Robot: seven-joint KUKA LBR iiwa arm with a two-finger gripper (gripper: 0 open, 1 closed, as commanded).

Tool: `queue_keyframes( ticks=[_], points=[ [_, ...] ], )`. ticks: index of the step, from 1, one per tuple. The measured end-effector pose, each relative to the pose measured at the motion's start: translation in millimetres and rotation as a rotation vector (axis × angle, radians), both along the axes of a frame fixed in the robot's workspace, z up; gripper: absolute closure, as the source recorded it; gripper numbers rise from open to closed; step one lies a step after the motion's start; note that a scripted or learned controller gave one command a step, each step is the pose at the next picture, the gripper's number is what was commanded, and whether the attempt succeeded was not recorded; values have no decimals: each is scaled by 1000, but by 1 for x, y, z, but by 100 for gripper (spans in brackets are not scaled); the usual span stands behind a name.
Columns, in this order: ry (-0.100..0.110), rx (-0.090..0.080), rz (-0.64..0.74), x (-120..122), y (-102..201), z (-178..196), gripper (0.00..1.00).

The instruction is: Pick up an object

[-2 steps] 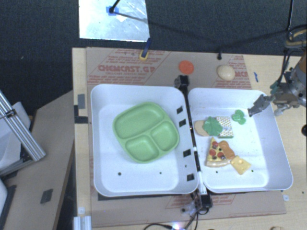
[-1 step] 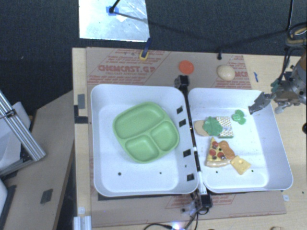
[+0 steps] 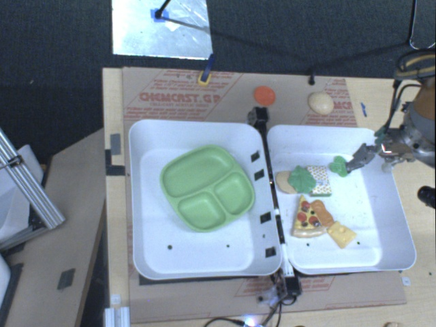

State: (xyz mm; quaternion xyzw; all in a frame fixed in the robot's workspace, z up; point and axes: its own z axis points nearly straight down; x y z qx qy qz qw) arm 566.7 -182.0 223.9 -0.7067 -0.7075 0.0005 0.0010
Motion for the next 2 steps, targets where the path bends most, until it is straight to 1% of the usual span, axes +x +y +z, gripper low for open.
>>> queue_keyframes(
  ticks=[1, 2],
  points=[
    [0, 0, 0, 5, -1, -43, 0],
    [1, 1, 0, 0, 9, -93, 0]
  ],
)
